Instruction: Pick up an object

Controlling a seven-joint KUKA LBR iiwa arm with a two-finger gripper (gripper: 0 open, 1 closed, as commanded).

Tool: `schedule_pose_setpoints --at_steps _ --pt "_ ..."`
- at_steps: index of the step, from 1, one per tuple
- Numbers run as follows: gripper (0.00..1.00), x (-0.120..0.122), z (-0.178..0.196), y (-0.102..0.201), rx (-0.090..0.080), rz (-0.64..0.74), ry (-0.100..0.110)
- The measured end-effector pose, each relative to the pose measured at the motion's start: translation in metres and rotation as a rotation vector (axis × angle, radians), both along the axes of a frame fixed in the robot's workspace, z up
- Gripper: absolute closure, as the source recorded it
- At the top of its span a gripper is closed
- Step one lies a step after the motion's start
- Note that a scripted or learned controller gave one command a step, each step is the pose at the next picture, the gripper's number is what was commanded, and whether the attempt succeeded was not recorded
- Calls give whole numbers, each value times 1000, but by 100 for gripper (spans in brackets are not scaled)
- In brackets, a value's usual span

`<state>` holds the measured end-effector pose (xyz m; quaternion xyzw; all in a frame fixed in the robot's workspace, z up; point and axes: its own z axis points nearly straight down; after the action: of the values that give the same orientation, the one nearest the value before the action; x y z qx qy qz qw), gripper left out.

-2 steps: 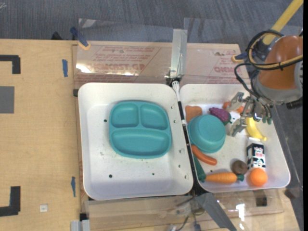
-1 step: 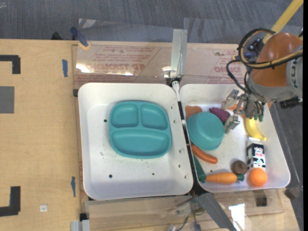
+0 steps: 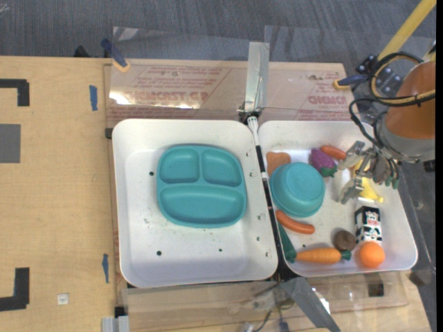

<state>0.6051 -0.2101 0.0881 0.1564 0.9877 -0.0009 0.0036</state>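
1. Camera view looks down on two shallow white bins set side by side on the bench, the left bin (image 3: 131, 254) and the right bin (image 3: 405, 254), their inner rims touching along the middle.
2. A teal divided plate (image 3: 201, 185) lies flat in the left bin, roughly in its centre, with three compartments facing up.
3. The right bin holds a teal bowl (image 3: 299, 189) near its left wall, with a purple toy (image 3: 322, 159) just beyond it on the far side and a small orange-red piece (image 3: 334, 152) beside that.
4. An orange-brown piece (image 3: 277, 160) sits at the bowl's far left edge, against the bin's left wall.
5. On the near side of the bowl lies a red-orange sausage shape (image 3: 295, 223), and nearer still a toy carrot (image 3: 318, 256) lies along the near wall.
6. A brown round object (image 3: 343, 239), an orange ball (image 3: 372, 254) and a small black-and-white carton (image 3: 369, 225) cluster at the near right corner.
7. The gripper (image 3: 361, 178) hangs over the right half of the right bin, right of the bowl, with a yellow object (image 3: 369, 194) directly below its fingertips.
8. Its fingers stand somewhat apart, and nothing is clearly clamped between them; whether they touch the yellow object cannot be told.
9. The arm's orange band (image 3: 415, 102) shows at the far right.
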Motion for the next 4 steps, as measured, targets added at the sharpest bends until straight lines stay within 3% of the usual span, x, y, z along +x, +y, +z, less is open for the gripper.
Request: schedule_pose_setpoints --at_steps 1,2,3,4 --pt "100 5 15 2 -4 4 -14" --pt "100 -97 1 25 1 78 0" --pt "0 -96 1 25 -1 78 -4" --pt "0 -46 1 44 0 -4 -6"
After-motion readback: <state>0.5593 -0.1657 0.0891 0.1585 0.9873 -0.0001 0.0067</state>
